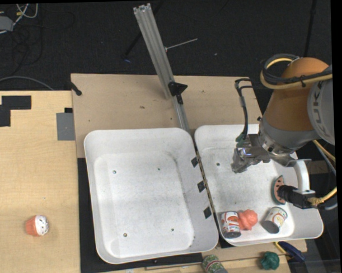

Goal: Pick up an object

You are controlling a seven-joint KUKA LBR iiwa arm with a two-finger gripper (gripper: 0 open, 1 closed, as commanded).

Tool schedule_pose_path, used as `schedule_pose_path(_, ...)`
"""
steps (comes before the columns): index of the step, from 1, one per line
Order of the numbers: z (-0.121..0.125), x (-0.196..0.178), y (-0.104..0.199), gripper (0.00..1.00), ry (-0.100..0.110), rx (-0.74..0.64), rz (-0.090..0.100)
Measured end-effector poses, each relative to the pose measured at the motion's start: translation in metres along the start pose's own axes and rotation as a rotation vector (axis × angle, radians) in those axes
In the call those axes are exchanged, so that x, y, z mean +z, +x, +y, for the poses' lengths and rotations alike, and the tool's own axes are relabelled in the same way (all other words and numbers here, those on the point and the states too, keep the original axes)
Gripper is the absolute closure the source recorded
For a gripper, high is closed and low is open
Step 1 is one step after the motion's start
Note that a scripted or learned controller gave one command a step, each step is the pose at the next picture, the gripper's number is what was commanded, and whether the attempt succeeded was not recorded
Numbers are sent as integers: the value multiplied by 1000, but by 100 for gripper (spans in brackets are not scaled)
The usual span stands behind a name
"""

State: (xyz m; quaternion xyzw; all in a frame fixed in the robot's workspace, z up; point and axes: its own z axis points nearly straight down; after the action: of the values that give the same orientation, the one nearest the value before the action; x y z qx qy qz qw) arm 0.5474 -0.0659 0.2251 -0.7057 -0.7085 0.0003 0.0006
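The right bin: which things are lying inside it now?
Inside the right bin, along its near edge, lie a small red-and-white can, a pink-orange lump touching it, and another can. The arm covers part of the right side.

You are looking at a gripper (pixel 241 163) too small and dark to read; the arm (pixel 296 109) is covering everything above it. The arm's bulk is also hiding the far right corner of the right bin (pixel 216 138). A round reddish thing (pixel 279 189) at that bin's right wall is showing only as a sliver behind a white bracket (pixel 300 177). The labels on the two cans (pixel 230 223) (pixel 274 218) at the near wall are blurring past reading. Below the bins, a dark can (pixel 212 266) is running off the bottom edge. Cables (pixel 4 18) at the top left are running off the frame.
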Motion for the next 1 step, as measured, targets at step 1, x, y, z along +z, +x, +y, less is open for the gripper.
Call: schedule_pose_path(1, 16, -3, 40, 100, 0, 1, 2)
